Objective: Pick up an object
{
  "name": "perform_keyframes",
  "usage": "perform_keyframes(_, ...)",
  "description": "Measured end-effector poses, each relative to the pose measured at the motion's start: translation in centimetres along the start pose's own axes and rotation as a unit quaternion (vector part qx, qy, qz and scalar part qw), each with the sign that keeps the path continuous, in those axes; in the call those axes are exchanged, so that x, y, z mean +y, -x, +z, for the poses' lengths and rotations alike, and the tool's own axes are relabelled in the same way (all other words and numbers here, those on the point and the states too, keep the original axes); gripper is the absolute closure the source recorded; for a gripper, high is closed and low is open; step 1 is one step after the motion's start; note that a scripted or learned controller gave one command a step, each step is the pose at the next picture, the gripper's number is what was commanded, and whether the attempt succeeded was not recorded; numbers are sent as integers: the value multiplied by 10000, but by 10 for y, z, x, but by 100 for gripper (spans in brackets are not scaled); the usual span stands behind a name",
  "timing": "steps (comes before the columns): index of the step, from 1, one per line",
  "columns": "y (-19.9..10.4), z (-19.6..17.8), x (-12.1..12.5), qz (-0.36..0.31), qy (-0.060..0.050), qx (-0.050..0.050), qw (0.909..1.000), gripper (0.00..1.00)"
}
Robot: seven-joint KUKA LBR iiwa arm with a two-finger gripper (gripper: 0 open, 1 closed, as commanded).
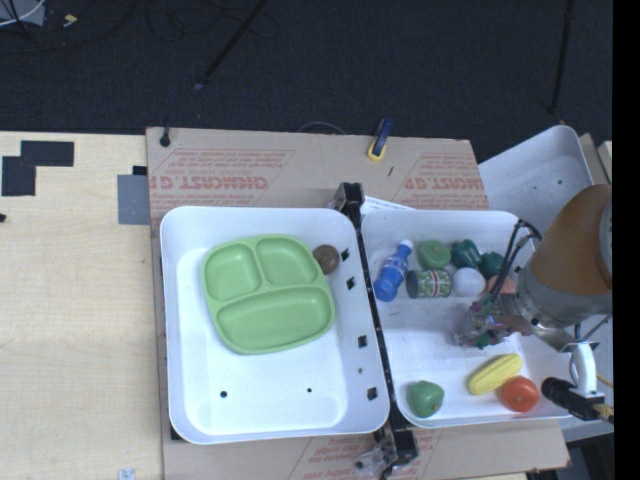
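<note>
The right bin holds a blue bottle, a small green-labelled can, a green round lid, dark green items and a white ball at its far side. Nearer the front lie a green pepper-like piece, a yellow corn cob and a red tomato. My gripper is low in the right bin, right of its middle, just above the corn. The arm's orange band rises behind it.
The left bin carries a green divided plate with a small brown ball by its far right corner. A black clamp joins the bins at the back. A blue and yellow clip lies on the cardboard behind.
</note>
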State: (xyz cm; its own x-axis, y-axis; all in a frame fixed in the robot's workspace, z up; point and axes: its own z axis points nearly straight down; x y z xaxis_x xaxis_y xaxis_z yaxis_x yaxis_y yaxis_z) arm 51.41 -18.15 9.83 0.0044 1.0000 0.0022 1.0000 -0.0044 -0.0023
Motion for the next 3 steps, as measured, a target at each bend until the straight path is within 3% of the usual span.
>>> perform_keyframes(3, -1, -131, 7, -24, 17, -11, 10000, 100)
